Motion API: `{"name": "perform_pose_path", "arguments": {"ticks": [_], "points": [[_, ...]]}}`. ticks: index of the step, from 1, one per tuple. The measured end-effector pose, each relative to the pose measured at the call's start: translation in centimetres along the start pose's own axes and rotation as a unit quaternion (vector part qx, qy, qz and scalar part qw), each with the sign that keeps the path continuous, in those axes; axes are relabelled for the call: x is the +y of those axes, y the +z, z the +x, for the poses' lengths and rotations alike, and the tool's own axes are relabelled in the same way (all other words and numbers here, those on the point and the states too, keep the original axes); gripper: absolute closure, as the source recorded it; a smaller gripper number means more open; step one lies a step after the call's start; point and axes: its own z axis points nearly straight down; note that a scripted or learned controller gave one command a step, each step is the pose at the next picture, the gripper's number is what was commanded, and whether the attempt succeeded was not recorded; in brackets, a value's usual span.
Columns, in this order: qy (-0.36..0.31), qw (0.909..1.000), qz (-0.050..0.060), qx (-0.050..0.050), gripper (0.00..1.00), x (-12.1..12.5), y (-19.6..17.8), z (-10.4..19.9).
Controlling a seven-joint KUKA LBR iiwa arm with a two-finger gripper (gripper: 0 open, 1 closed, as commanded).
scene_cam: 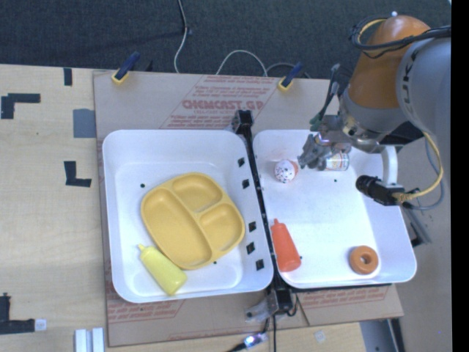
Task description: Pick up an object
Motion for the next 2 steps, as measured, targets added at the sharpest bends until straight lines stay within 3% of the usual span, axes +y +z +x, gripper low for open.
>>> {"name": "perform_pose_path", "arguments": {"ticks": [1,2], "points": [[0.000,1.0000,0.000,0.000,1.00,0.1,-3.5,0.0],[-0.002,1.0000,0.003,0.001,1.00,-1.8,-3.7,5.3]]}}
